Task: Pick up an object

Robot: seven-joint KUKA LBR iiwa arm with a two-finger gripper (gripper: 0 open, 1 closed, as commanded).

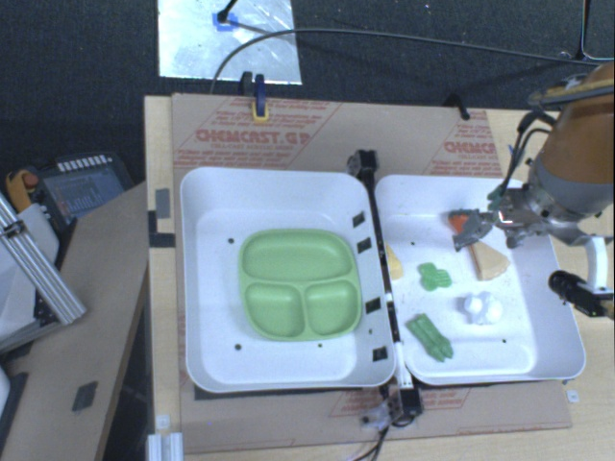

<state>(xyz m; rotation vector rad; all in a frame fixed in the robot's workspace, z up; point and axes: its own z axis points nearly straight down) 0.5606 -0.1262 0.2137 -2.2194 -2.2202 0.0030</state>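
A bench [173,161] of pale wood sits against dark carpet; on it lies a brown cardboard sheet [317,128] printed with red lettering, and on that sheet 2 shallow white bins stand side by side, touching along a black hinge-like strip; a shiny metal plate [226,22] lies on the carpet beyond the bench, with a blue mark and a dark cable crossing it; a yellow and blue clamp [258,99] grips the cardboard's far edge; at the left edge a small electronic device with a screen [77,190] rests on a lower tan surface, beside a silver aluminium rail [34,262].

The left bin [207,200] holds a light green plate [298,284] with 3 compartments, lying flat near its middle.

The right bin [538,353] holds the loose objects; a small orange-red piece [461,222] lies near the far side, right at the gripper [480,229]; a tan wedge [490,262] lies just beside it, nearer the camera; a small green clump [434,278] sits near the bin's middle; a white knobbly piece [479,307] lies to its right; a long green piece [429,337] lies toward the near left corner; a sliver of yellow [393,262] shows against the left wall.

The arm [577,152] reaches in from the right, low over the far part of the right bin; whether the tool is parted or closed cannot be told.
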